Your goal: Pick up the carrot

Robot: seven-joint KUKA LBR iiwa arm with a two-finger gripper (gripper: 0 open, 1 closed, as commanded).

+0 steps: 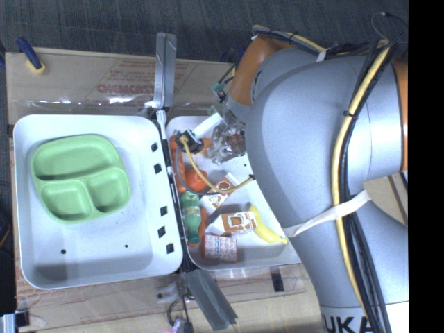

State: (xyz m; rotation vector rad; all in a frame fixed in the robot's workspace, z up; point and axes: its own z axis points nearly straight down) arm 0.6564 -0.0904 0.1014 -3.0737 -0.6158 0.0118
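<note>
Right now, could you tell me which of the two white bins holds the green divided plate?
The left bin: the green plate lies in it by itself, while the right bin holds a clutter of toy food under the arm.

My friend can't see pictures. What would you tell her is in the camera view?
A big grey robot arm reaches from the right into the right white bin, its gripper low over a jumble of toy food, including an orange carrot and a yellow banana. The left white bin holds a green divided tray.
</note>
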